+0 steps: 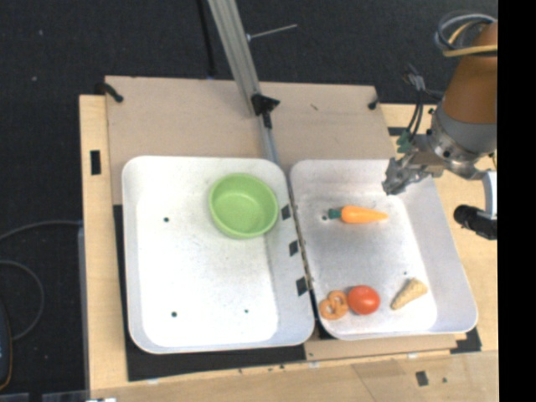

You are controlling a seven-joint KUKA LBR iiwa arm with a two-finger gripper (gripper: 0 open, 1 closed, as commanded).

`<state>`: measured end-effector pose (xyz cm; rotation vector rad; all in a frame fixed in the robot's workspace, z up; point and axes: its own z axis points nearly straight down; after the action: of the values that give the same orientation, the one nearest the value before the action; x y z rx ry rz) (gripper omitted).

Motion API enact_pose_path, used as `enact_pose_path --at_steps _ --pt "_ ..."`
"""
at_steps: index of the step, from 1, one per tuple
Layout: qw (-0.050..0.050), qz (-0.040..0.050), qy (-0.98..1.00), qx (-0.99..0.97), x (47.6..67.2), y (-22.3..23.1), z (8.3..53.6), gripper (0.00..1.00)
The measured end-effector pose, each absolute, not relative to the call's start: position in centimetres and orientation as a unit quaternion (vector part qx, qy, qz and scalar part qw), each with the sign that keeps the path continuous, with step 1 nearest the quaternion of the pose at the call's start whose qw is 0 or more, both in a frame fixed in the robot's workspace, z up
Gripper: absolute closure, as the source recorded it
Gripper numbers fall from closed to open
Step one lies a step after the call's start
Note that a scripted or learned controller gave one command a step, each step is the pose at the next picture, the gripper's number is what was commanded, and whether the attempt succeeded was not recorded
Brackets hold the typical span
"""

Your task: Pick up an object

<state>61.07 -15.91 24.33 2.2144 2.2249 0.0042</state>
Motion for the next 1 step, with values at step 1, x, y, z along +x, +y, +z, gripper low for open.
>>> enact_pose_path --at_steps 1 --pt "0.0 0.001 0.71 0.704 60.46 -9.67 24.61 1.0"
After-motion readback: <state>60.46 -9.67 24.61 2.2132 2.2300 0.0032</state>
